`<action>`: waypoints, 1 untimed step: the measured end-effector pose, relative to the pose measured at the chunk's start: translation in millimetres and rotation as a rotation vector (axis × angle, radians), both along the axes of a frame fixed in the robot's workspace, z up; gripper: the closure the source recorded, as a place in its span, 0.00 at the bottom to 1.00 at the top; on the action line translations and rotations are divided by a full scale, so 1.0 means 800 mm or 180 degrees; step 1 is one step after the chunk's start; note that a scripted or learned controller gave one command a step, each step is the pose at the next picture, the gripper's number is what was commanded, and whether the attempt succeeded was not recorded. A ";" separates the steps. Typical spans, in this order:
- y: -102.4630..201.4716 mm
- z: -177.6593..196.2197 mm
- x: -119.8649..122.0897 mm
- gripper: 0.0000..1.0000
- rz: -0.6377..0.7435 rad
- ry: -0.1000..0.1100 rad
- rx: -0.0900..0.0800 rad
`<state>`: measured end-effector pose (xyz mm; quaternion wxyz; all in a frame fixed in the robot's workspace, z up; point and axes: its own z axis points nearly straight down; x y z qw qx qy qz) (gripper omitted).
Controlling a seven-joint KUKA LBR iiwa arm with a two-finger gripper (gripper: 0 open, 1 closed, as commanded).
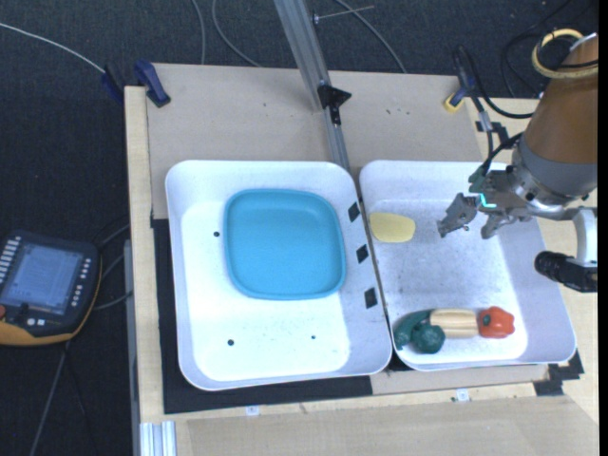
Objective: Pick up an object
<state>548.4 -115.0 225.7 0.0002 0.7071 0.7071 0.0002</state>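
Camera view puts the gripper — fingers spread, nothing between them — just right of the yellow piece, whose long axis runs left-right.

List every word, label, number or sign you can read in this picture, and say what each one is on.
No text can be read in this view.
Handheld pendant on the floor left of the bench: its screen shows content, too small and blurred to read.
Blue plate, yellow object, and the green, tan and red toys: no markings visible.
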 end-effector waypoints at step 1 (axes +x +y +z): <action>0.000 0.000 0.000 0.00 0.0000 0.0000 0.0000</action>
